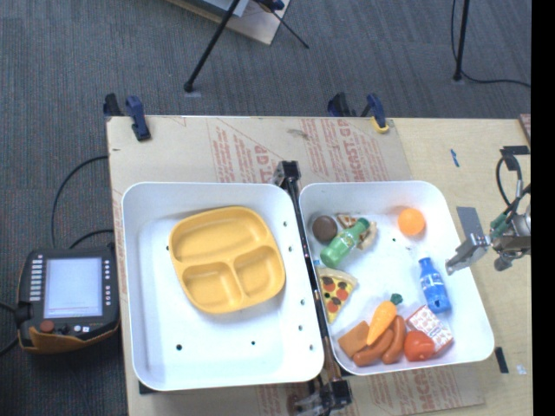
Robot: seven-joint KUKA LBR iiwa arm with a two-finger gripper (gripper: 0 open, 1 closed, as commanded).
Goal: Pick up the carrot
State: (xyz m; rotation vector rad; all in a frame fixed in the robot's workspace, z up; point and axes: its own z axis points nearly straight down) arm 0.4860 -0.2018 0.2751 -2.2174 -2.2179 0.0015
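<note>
carrot [381,321] lies in the right bin [434,192], near that bin's front edge, roughly mid-width. long axis runs on a slant: green leafy end up and to the right near the bin's middle, orange tip down and to the left toward the front wall. it rests across a pair of sausages [381,347], touching them; a brown bread-like piece [352,339] sits just left of its tip, and a red-and-white carton [431,327] with a tomato [417,346] sits just to its right.

other items in the right bin: pizza slice [334,289] by the left wall, green bottle [344,243] tilted above it, a brown round piece [324,227] near the back-left corner, orange ball [411,222] toward the back, blue bottle [434,285] lying right of centre.

open floor shows in the bin's middle, between the green bottle, orange ball, blue bottle and the carrot's leafy end. the carrot's lower side is crowded by neighbours and the front wall.

gripper [473,251] sits over the bin's right rim, well apart from the carrot, just right of the blue bottle. cannot tell its state at this scale; nothing seen in it.

left bin [139,232] holds a yellow divided plate [227,257].
</note>
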